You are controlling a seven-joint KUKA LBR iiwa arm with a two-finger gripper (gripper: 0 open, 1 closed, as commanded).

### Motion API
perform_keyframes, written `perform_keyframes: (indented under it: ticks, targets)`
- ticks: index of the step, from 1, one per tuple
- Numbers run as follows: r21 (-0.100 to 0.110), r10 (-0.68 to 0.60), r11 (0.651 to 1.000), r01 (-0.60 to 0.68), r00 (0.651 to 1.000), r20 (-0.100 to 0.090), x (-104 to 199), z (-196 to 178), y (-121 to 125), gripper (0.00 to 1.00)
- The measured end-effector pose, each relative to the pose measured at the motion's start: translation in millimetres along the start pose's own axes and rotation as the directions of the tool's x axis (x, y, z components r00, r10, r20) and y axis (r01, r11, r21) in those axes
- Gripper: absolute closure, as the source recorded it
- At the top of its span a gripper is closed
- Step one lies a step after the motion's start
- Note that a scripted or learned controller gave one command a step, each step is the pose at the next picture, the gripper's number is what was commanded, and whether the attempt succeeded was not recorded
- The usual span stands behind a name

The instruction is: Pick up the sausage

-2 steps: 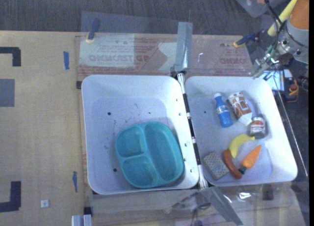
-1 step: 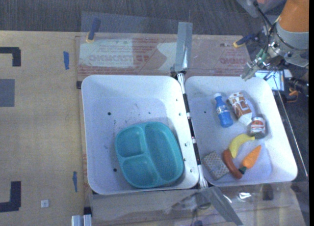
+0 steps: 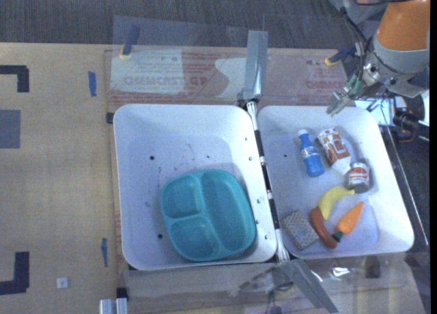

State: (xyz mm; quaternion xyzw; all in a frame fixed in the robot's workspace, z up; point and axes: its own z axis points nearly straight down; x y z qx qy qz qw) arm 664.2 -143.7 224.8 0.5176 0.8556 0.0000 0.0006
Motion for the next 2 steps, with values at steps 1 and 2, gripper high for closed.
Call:
perform_keyframes:
  ticks: [1, 2]
  targets:
    - [-0.004, -0.114, 0.993, 0.114, 0.993, 0.006, -32.9, -43.2, -39.9, 1.00]
    - [-0.002, -0.203, 0.979, 0.203, 0.979, 0.001, -25.7, -9.4, -30.3, 1.00]
